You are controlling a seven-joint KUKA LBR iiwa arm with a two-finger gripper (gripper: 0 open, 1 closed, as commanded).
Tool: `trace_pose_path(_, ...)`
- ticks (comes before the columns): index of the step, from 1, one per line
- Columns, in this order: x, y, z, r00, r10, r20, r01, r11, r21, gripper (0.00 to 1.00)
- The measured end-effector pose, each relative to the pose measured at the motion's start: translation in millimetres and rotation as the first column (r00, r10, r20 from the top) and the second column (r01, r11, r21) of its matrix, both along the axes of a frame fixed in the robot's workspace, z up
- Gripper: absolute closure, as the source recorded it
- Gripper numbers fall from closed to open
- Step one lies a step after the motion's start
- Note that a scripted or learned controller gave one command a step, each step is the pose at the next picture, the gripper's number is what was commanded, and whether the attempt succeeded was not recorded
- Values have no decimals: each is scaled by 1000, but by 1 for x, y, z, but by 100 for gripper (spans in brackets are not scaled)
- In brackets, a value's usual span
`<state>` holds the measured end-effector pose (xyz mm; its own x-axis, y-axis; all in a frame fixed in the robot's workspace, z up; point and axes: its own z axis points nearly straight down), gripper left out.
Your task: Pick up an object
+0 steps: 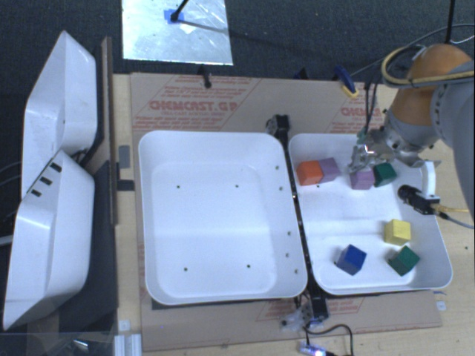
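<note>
Hand (pixel 361 156) above purple block (pixel 362 178)

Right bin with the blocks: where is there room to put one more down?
In the right bin, the bare middle, between the orange block above and the blue block and yellow block below. The top is crowded: two purple blocks and a green block sit under the claw. The left bin has plenty of bare floor.

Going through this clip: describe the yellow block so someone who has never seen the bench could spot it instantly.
Look in the right bin, the one nearest the arm. Along its right wall, toward the near end, sits the yellow block, just above a dark green block and to the right of a blue block. It is the one yellow thing there.
</note>
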<state>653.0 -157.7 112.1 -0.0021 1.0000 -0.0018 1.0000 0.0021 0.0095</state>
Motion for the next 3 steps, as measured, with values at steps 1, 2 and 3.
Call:
trace_pose_path(1, 17, 32, 84, 1000, 2, 0, -2, 1000, 1, 100)
trace_pose_path(2, -27, 2, -3, 1000, 1, 2, -1, 1000, 0, 100)
trace_pose_path(3, 0, 84, 79, 1000, 6, 0, -6, 1000, 3, 100)
